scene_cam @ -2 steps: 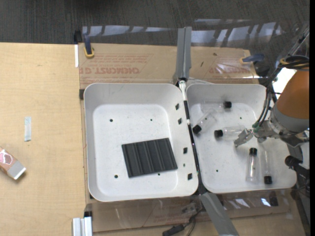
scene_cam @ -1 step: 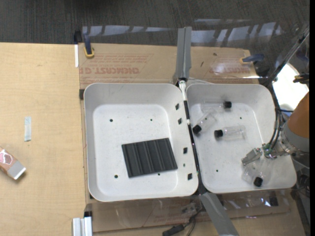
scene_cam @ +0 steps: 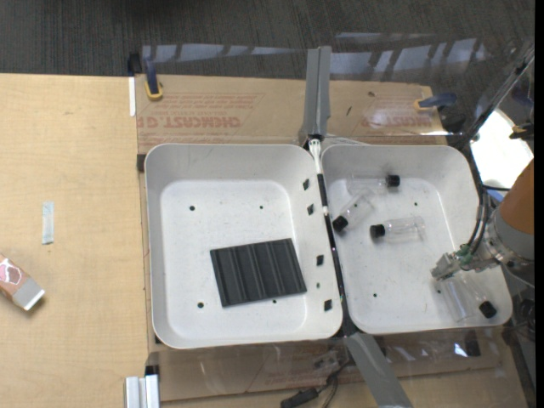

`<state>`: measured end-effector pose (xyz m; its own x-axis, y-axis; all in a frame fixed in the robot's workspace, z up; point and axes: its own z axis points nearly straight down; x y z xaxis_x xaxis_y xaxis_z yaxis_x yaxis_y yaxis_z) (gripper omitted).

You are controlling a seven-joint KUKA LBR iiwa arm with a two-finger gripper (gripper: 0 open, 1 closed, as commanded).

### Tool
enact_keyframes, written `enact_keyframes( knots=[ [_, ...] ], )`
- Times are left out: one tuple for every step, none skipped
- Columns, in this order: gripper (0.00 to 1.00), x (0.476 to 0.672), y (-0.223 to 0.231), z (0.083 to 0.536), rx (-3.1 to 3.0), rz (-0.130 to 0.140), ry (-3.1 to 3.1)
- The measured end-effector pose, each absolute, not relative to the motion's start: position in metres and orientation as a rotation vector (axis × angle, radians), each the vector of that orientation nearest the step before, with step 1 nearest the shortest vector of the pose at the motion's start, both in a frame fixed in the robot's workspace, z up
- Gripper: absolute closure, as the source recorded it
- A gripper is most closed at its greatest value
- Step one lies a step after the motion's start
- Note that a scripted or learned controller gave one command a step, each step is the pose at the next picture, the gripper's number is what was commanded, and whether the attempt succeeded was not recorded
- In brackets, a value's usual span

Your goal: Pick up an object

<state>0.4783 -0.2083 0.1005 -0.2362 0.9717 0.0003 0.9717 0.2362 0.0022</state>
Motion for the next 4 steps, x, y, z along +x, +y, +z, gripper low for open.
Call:
enact_keyframes(
  knots=[
    [1.0, 0.496, -0.193, 0.322, 1.488, -0.001, 2.767],
    [1.0, 0.478, -0.199, 0.262, 1.428, -0.001, 2.799],
    [1.0, 0.491, -0.197, 0.277, 0.682, 0.001, 3.064],
    [1.0, 0.478, -0.186, 0.257, 0.667, 0.001, 3.069]
  ],
)
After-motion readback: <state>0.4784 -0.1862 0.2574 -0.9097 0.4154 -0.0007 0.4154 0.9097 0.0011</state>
